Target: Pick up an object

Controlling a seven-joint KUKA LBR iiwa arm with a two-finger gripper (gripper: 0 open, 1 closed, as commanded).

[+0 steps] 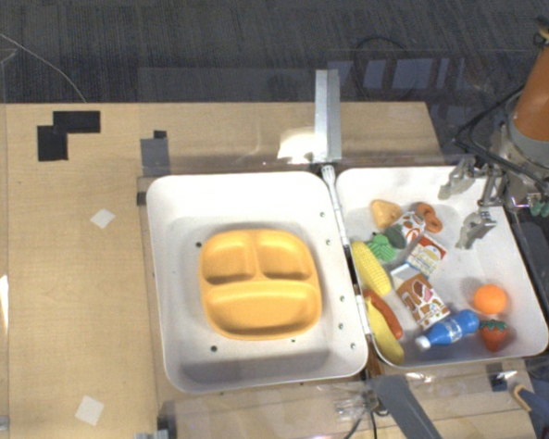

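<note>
Two bins on your worktop (pixel 75 300): left bin (pixel 167 285) carries a yellow divided tray (pixel 258 283), right bin (pixel 530 310) the toys. Gripper (pixel 470 204) hangs over its upper right, jaws spread, nothing between. Orange (pixel 489 299) sits lower right.

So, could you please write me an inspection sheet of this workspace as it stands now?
Surface: wooden bench bearing two white bins side by side.
Job's things: right bin holds toy food: corn, orange, blue bottle, cartons, tomato.
Clutter: left bin holds a yellow divided tray.
Grippers: gripper open above the right bin's far right corner, nothing between its fingers.
Cables: dark cables beside the arm.
Surroundings: dark carpet beyond the bench.
</note>
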